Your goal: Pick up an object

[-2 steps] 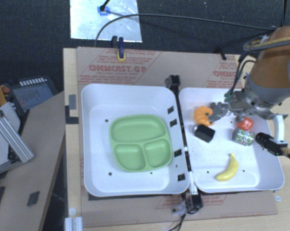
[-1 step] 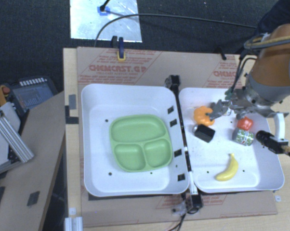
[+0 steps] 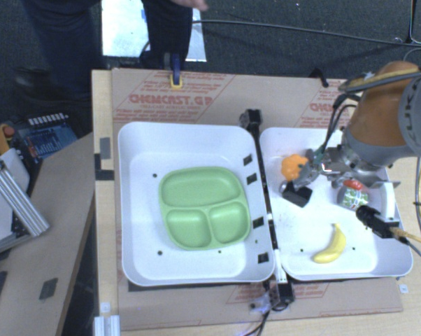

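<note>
Beside pincer (image 3: 299,185): orange fruit (image 3: 293,165), banana (image 3: 331,246).

The grey arm (image 3: 399,117) reaches in from the right, its orange band (image 3: 378,110) sitting just above the wrist. The wrist bends down and leftward, and the gripper (image 3: 301,184) hangs low at the end, pointing left and slightly downward.

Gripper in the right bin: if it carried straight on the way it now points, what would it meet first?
Probably the orange fruit. The gripper points toward the divider between the bins, with the fruit just beside its tip. Depth is unclear from above, so it might instead land on the right bin floor.
</note>
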Available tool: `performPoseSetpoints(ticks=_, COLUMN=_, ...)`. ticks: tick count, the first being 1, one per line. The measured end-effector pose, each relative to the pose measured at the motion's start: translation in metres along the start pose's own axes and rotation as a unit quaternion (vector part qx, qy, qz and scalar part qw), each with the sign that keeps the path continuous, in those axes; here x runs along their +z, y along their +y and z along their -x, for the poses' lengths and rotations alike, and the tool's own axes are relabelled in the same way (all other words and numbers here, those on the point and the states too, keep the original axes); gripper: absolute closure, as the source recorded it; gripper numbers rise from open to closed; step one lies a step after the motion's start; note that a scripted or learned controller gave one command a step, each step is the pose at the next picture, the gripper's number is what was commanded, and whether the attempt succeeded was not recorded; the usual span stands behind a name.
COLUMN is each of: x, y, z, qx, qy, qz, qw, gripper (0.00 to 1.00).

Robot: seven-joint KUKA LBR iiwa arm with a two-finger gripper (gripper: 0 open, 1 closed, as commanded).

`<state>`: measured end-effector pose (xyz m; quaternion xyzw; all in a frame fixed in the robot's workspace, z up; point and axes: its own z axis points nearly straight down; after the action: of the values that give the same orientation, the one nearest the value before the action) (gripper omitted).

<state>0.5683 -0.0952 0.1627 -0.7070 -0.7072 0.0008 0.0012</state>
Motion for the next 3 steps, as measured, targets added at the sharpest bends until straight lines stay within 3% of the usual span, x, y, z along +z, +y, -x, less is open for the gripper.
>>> performPoseSetpoints(ticks=1, x=0.055, y=-0.010, z=0.002, qx=0.000, qy=0.000, qz=0.000, qw=1.0000, gripper=0.00)
performPoseSetpoints(ticks=2, x=0.079, y=-0.010, z=0.002, qx=0.000, qy=0.000, qz=0.001, qw=1.0000, gripper=0.00)
performPoseSetpoints(ticks=3, x=0.067, y=-0.009, z=0.002, qx=0.000, qy=0.000, qz=0.002, qw=1.0000, gripper=1.00)
